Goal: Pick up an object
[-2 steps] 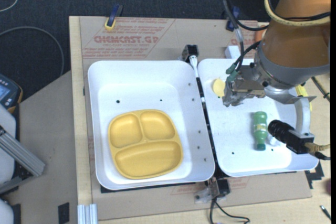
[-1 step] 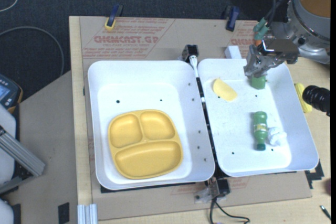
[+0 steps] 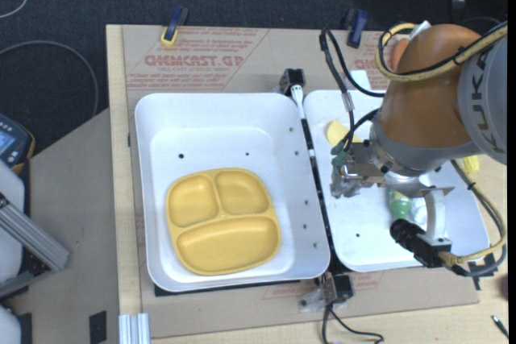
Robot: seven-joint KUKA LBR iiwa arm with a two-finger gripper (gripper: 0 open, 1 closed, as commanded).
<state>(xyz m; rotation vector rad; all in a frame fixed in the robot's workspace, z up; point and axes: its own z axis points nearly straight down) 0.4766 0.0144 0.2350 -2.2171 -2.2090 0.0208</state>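
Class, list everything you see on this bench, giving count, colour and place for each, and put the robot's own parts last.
bins: two, white, side by side on the bench
divided plate: one, yellow, three compartments, lying in the left bin toward its near edge
yellow thing: one, in the right bin near its far left, partly hidden by the arm
green thing: one, in the right bin beneath the wrist, partly hidden
board: one, tan with red print, under both bins
clamps: two, blue, one with yellow, at the board's far edge
arm: one, grey with an orange band, over the right bin
gripper: one, metal, low over the right bin
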